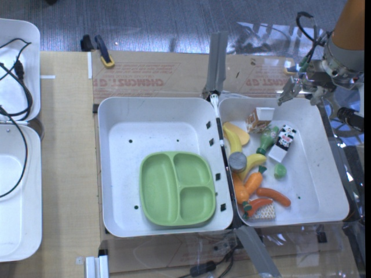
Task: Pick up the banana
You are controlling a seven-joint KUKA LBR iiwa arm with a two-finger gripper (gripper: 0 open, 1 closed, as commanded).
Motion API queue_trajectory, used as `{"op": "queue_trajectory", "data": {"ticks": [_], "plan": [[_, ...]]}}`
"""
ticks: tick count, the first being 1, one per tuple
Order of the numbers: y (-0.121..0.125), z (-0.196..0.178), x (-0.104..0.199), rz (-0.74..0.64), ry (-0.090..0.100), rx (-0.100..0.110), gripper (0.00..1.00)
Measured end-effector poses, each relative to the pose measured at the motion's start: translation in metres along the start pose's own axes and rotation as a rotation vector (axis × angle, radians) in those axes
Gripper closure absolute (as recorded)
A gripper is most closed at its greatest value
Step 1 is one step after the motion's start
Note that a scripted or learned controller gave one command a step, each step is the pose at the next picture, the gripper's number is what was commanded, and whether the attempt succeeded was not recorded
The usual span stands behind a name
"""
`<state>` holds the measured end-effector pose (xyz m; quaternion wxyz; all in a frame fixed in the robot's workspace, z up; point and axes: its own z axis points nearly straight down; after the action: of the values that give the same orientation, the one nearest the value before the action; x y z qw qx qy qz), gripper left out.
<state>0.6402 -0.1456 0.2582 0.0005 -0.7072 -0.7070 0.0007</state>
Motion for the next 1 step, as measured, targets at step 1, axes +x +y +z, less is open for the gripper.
{"op": "queue_trajectory", "data": {"ticks": [1], "plan": [[0.0169, -0.0840, -0.0364, 0.149, -0.002, 0.000, 0.00]]}}
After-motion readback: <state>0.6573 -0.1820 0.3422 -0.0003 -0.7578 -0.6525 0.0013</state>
